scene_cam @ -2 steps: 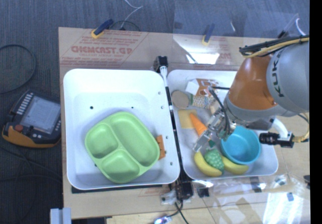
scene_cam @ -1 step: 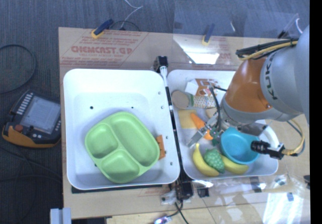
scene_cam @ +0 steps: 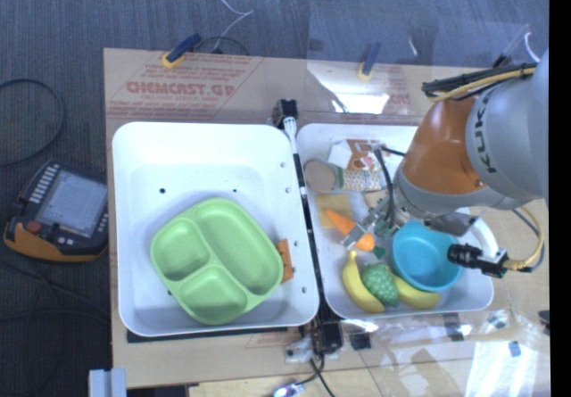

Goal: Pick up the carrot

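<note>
**Carrot lay in the right bin, beside the hand**

Camera view, looking down at a slant, showed the carrot [scene_cam: 338,221] lying on the floor of the right bin [scene_cam: 482,299], in its left half, not far from the wall shared with the left bin [scene_cam: 134,208]. It was orange, pointed, and tilted from upper left to lower right. The hand [scene_cam: 375,226] hung just to the carrot's right, low over the bin, near the carrot's lower end; whether it touched the carrot could not be told, and nothing was seen between its tips. Whether it was released or clenched could not be told either.

Below the carrot lay a yellow banana [scene_cam: 357,284] with a green bumpy piece [scene_cam: 381,283] against it, and a blue bowl [scene_cam: 425,257] just right of those. Above the carrot stood a small round can [scene_cam: 321,176] and a flat packet [scene_cam: 361,165] with orange print too small to read.

The grey arm [scene_cam: 508,136], with its orange band [scene_cam: 437,159], reached in from the right; the letters "KU" showed on its casing.

The left bin held a green divided plate [scene_cam: 214,260] with a small orange piece [scene_cam: 285,259] at its right rim. The table's brown board [scene_cam: 178,87] bore red lettering that read roughly "CHEMCAST GP".
</note>
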